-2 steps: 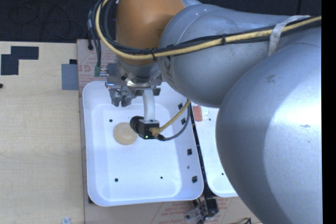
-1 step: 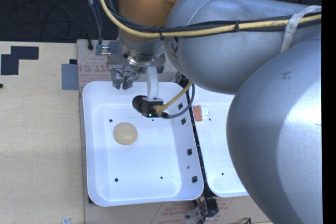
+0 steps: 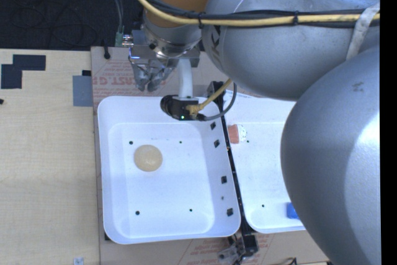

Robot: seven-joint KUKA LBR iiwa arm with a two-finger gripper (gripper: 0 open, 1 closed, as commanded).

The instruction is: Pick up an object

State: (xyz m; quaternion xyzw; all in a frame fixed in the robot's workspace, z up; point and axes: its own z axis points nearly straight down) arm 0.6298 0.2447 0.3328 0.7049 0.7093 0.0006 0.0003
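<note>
Gripper (image 3: 149, 79): above left bin (image 3: 118, 220) far rim, finger state, we cannot tell. Target: tan round disc (image 3: 148, 158), mid-bin. We advise centring over disc, descending square.

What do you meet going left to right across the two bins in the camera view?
Left white bin → round beige disc → small orange-pink block by the right white bin's left wall → small blue object next to the grey arm.

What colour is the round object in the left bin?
Pale beige round object, seen in the camera view.
</note>
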